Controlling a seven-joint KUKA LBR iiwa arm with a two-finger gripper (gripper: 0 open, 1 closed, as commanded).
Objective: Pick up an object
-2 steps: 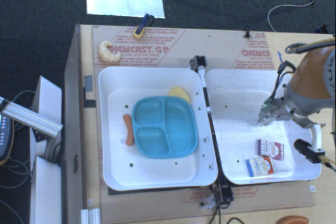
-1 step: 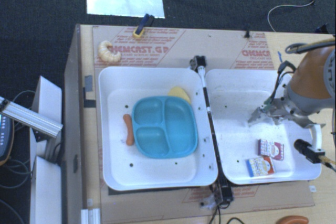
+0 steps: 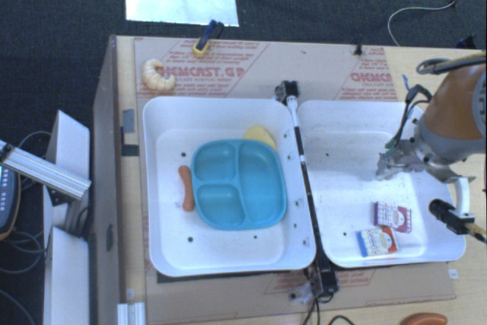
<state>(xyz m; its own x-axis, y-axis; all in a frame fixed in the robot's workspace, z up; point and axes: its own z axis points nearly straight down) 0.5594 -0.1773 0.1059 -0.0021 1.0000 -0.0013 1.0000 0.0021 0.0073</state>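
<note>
Hand (image 3: 389, 165) fingers blurred, indistinct.

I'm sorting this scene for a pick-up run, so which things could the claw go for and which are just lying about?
For the job:
claw
purple card
red and blue card
blue tray
sausage
yellow piece

Lying about:
ridged toy on the bench
clamp

bins (image 3: 228, 112) white | tray (image 3: 238, 184) light blue | sausage (image 3: 186, 188) orange | 2 cartons (image 3: 392, 216) red-white-blue
</note>
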